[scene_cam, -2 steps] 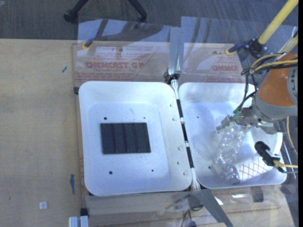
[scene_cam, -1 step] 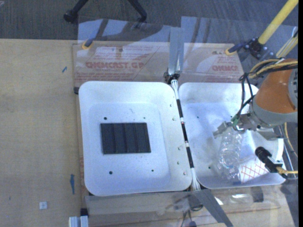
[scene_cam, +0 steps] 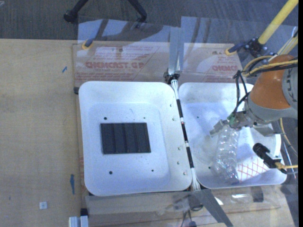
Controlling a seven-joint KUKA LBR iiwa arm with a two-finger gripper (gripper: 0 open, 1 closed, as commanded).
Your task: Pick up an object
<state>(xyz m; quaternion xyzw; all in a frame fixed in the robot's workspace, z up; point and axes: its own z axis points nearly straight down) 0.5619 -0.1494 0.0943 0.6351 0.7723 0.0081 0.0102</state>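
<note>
A clear, crumpled plastic bottle (scene_cam: pixel 226 155) lies lengthwise in the right bin (scene_cam: pixel 199 103), its lower end near the front wall. Beside it at the front right lies a white piece with a red grid pattern (scene_cam: pixel 251 168). My gripper (scene_cam: pixel 223 126) reaches in from the right and sits at the bottle's upper end, low over it; whether it touches the bottle I cannot tell. A dark grey ribbed rectangular pad (scene_cam: pixel 125 137) lies flat in the middle of the left bin (scene_cam: pixel 94 98).
The two bins meet at a hinged divider (scene_cam: pixel 184 136). Clear plastic sheets with red lettering (scene_cam: pixel 113 63) stand behind the bins. The wooden bench (scene_cam: pixel 33 126) stretches to the left. The arm's orange band (scene_cam: pixel 270 90) hangs over the right bin's far right side.
</note>
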